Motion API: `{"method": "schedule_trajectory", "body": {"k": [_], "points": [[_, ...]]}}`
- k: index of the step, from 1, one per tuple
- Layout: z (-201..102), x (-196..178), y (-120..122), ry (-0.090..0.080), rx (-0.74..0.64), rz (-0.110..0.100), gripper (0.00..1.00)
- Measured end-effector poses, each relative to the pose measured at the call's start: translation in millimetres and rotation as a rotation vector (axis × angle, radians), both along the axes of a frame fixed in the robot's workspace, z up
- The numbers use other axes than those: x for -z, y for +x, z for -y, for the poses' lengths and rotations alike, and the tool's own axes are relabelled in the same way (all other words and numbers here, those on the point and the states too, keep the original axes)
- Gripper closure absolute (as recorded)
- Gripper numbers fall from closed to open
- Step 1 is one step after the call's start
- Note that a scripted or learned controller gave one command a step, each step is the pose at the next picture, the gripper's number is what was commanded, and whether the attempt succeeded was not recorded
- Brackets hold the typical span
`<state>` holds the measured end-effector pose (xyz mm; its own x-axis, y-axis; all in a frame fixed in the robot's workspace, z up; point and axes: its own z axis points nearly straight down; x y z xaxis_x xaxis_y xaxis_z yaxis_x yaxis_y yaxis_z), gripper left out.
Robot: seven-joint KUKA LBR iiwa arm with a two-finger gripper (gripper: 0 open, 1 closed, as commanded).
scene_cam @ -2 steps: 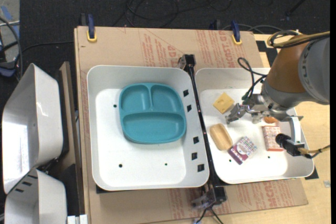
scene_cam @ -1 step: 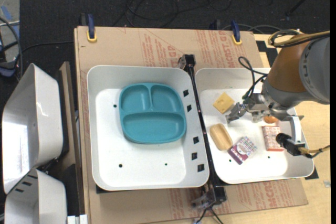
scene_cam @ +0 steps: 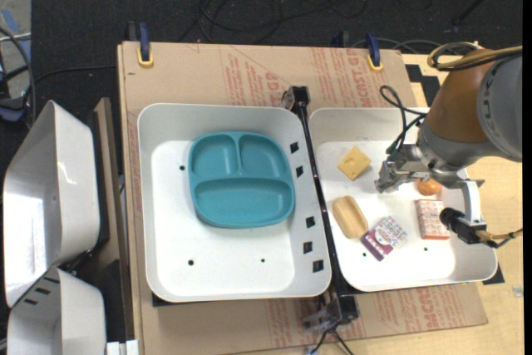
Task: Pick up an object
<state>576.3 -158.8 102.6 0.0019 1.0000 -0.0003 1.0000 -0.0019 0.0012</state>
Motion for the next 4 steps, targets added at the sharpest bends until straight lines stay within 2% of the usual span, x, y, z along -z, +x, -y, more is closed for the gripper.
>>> {"method": "schedule_trajectory", "body": {"k": [3, 4], "points": [[14.4, -152.3, 18.0, -0.002, -0.005, 0.006, 1.0], [-47.6, -141.6, 16.0, 0.003, -0.01, -0.002, 1.0]]}}
